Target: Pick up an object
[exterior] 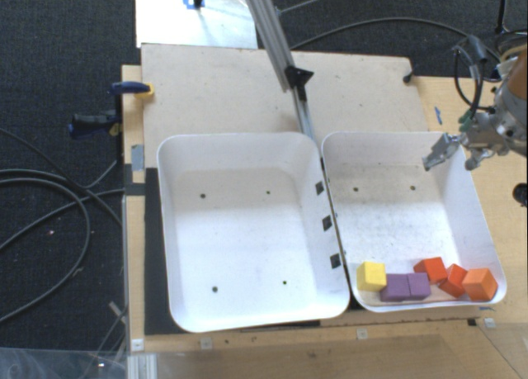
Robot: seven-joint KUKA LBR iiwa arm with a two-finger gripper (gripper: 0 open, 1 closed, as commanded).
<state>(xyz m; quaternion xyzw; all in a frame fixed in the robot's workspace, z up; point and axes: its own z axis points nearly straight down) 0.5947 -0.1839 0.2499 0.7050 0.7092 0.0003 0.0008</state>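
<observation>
Down at the bottom right of the frame, the blocks are all bunched along the near edge of the right bin (462,204): a yellow block (371,276), then a purple block (405,286) just beside it, then three orange blocks (459,279) crammed together toward the corner. Left of that sits the left bin (177,229), with just a few dark dots on its floor. Some small black tabs (327,223) run down the seam where the two bins meet. Further up on the right edge, the gripper (452,153) hangs over the right bin's far right rim, well apart from the blocks. Honestly can't tell if its fingers are apart or pinched, too small and blurry. Nothing between them that I can make out. Up at the upper left there's a blue clamp (130,88) on the board's corner. No readable labels or writing anywhere.
</observation>
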